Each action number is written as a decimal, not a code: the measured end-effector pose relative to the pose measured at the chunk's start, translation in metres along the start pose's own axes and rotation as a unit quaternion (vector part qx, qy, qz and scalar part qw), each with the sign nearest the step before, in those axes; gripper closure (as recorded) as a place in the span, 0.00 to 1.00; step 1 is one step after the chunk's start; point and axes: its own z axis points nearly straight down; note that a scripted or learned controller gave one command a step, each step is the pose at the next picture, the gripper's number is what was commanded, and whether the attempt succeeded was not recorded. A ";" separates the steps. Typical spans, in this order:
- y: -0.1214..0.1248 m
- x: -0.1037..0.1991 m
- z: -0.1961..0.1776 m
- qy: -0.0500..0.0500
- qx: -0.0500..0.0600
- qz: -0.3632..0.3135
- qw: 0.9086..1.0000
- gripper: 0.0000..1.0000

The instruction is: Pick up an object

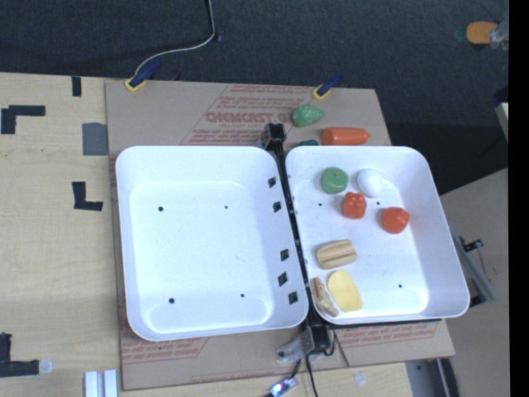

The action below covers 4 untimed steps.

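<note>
The right bin (430, 222) holds several small toy foods: a green round piece (334, 179), a white egg-like piece (369, 181), a red piece (354, 206), a second red piece (394, 219), a tan bread roll (335, 254), a yellow piece (344, 291) and a brown-striped piece (321, 298) at the front left corner. The left bin (132, 222) lies beside it.
Behind the bins, on the cardboard sheet (240, 114), lie a green piece (307, 115) and an orange carrot-like piece (345, 136). Black clips (274, 135) join the bins along their shared edge. A white cable (178, 52) runs across the dark floor at the back.
</note>
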 end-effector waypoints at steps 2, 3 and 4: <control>0.000 0.000 0.000 0.000 0.000 0.000 1.000 1.00; 0.000 0.000 0.000 0.000 0.000 0.000 1.000 1.00; 0.000 0.000 0.000 0.000 0.000 0.000 1.000 1.00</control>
